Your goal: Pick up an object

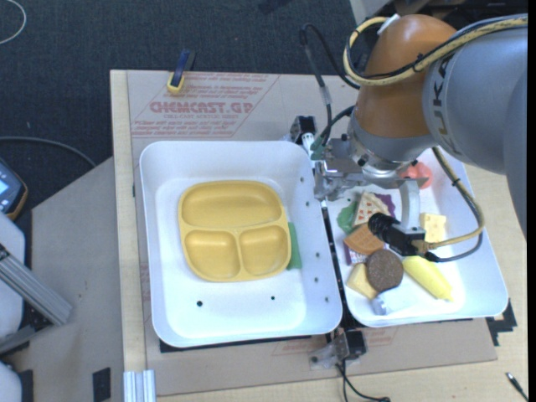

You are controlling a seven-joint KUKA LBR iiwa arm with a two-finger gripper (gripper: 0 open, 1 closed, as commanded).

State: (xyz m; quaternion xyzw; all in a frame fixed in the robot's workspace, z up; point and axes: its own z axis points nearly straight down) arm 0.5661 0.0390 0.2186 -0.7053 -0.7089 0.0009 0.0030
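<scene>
The two shallow plastic bins, left (pixel 159 249) and right (pixel 477 296), are plain white. A three-compartment plastic plate (pixel 233 229) is mustard yellow, with a green strip (pixel 294 245) at its right edge. The round flat toy disc (pixel 384 269) is speckled dark brown. A banana-shaped toy (pixel 429 276) is bright yellow. The bench board (pixel 205 103) is tan with red lettering. The arm's rounded wrist band (pixel 402 65) is orange.

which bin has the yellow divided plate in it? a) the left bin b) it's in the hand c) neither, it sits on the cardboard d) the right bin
a: the yellow divided plate lies flat in the left bin, with a green thing at its right edge, while the right bin under the arm carries the small food-like items.
</scene>
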